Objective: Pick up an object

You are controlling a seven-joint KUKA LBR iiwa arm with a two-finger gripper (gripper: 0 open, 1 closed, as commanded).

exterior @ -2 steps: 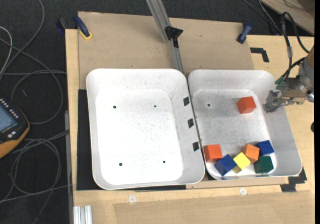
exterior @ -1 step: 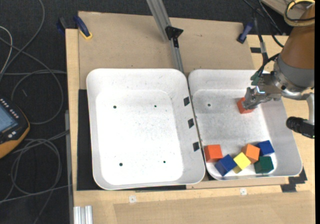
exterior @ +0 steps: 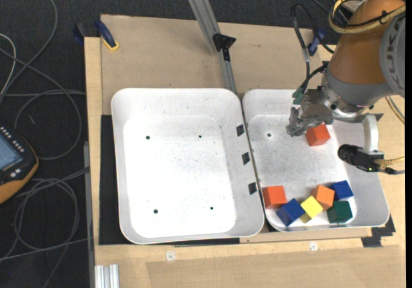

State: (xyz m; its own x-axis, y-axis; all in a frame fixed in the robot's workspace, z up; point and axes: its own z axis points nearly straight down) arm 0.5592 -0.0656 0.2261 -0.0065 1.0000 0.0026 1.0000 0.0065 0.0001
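Observation:
My gripper hangs over the upper part of the right bin, under the grey and orange arm that reaches in from the right. A red-orange block sits right at the gripper's tip, touching or nearly touching it. Whether the block is gripped is hidden by the wrist. Several more blocks lie along the bin's front edge: an orange one, a blue one, a yellow one, another orange one, a second blue one and a green one.
The left bin lies beside the right one, with a row of black clips on the shared wall. A slanted metal pole rises behind the bins. A black fitting with a cable hangs at the right bin's right rim.

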